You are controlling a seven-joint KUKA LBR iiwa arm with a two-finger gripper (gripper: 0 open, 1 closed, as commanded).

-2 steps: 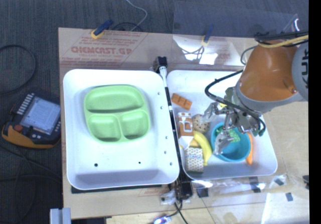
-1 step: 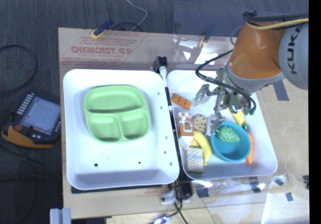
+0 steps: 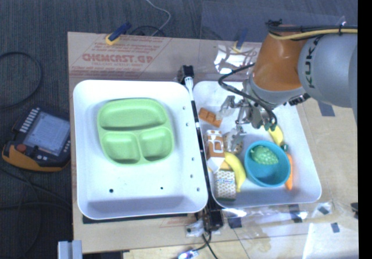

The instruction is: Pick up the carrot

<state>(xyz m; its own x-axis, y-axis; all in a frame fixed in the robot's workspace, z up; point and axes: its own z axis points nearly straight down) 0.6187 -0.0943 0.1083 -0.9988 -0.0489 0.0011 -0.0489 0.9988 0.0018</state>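
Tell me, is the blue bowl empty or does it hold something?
Not empty: the blue bowl stands upright with something green inside.

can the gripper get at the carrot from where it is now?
Probably, but it's tight. The carrot lies wedged between the blue bowl and the right bin's wall, with little room for fingers on either side. The gripper hangs above the bin's middle, nothing between.

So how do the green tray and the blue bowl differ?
The green tray is wide, flat and split into three compartments; the blue bowl is small, round and deep. The tray lies alone in the left bin; the bowl sits in the right bin among bananas and a carrot that lies against its right side. The tray's compartments look bare; the bowl holds something green. Both sit upright.
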